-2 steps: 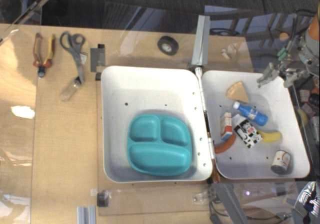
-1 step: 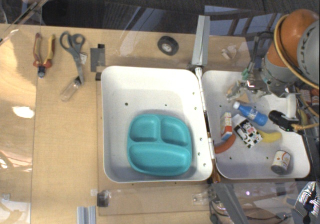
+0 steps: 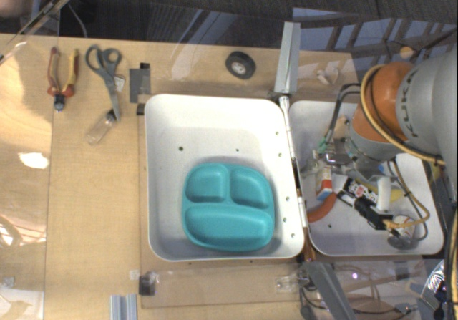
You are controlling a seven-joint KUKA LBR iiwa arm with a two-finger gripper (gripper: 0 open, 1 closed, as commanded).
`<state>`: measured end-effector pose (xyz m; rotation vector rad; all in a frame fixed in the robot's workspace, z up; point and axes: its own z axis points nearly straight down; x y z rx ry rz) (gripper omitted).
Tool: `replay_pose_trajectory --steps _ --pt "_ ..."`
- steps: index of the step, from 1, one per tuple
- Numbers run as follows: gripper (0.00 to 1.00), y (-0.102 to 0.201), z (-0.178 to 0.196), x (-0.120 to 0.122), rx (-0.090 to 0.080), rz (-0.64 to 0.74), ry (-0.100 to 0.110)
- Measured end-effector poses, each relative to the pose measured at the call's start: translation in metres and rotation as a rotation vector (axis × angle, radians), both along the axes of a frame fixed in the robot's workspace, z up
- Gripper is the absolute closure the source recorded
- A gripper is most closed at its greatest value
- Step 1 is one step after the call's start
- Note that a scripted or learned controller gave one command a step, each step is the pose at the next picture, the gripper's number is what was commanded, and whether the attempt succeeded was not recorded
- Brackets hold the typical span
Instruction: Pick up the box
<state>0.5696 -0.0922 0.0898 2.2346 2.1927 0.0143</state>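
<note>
A small white box [image 3: 326,186] with red and blue print lies in the right bin [image 3: 422,243], close to that bin's left wall. The gripper [image 3: 328,160] hangs low in the same bin, directly above and just behind the box. The grey arm with its orange band [image 3: 378,107] comes in from the right and covers much of the bin's back half. The gripper body and its cables hide where it meets the box, so I cannot see whether it touches the box.
A teal divided plate [image 3: 229,205] lies in the left bin [image 3: 215,118]. An orange-red curved piece [image 3: 320,210] sits just in front of the box. Pliers [image 3: 61,75], scissors [image 3: 107,75] and a tape roll [image 3: 240,64] lie on the bench behind the bins.
</note>
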Motion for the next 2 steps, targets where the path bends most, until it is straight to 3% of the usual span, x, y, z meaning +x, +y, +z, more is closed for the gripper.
replay_pose_trajectory --steps 1,2 --pt "1.0 -0.001 0.013 0.003 -0.003 0.001 -0.009" --pt "1.0 0.023 0.116 -0.003 0.001 -0.038 0.006"
